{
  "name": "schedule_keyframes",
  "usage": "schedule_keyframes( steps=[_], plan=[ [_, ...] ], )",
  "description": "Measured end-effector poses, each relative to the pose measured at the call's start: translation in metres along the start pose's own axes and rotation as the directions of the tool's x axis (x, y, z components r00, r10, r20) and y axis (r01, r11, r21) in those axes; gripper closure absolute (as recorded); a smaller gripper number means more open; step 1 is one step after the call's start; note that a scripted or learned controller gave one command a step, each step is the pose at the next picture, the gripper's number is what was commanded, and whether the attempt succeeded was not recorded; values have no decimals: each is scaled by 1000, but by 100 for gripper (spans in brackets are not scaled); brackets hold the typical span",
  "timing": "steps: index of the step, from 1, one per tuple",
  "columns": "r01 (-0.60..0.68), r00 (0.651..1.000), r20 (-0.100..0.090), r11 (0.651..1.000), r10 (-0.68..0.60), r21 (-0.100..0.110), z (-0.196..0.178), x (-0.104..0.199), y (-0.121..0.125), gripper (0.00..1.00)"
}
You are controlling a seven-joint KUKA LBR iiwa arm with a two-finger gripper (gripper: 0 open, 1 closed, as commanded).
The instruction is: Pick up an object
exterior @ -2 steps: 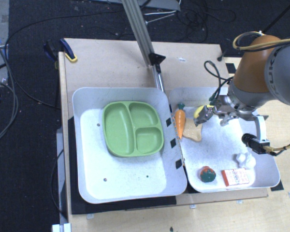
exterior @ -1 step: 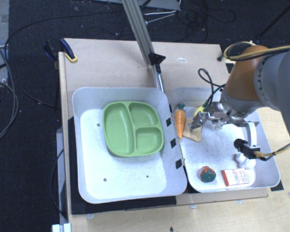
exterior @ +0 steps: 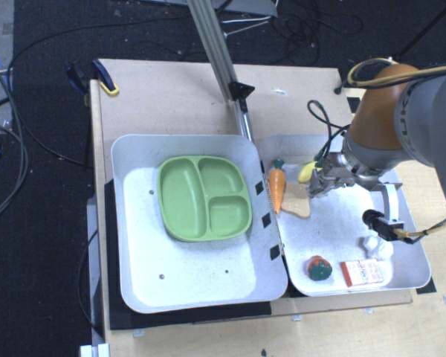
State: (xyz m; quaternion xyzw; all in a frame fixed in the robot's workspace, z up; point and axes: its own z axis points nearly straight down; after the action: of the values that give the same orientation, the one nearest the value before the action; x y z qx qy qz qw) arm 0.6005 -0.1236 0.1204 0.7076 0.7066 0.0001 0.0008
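In the right bin [exterior: 334, 229] an orange carrot [exterior: 276, 188] lies along the left wall, with a tan slice of bread [exterior: 297, 209] just below it. A yellow banana-like piece [exterior: 306, 172] peeks out beside the gripper. My gripper [exterior: 321, 185] hangs low over the bin's upper left part, right next to the bread and the yellow piece. A red and green fruit [exterior: 319, 268] and a red and white box [exterior: 363, 273] rest near the bin's front wall.
A green divided plate [exterior: 205, 198] sits in the left bin [exterior: 186, 274]. A small white object [exterior: 373, 245] lies near the right bin's right side. A grey metal pole [exterior: 215, 39] slants down to the bins' shared edge. Cables trail from the wrist.
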Motion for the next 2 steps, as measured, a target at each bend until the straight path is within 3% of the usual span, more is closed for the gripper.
schedule_keyframes(
  steps=[2],
  plan=[
    [5, 1000, 0, 1000, -5, -6, -128, 4, 4, 100]
  ],
)
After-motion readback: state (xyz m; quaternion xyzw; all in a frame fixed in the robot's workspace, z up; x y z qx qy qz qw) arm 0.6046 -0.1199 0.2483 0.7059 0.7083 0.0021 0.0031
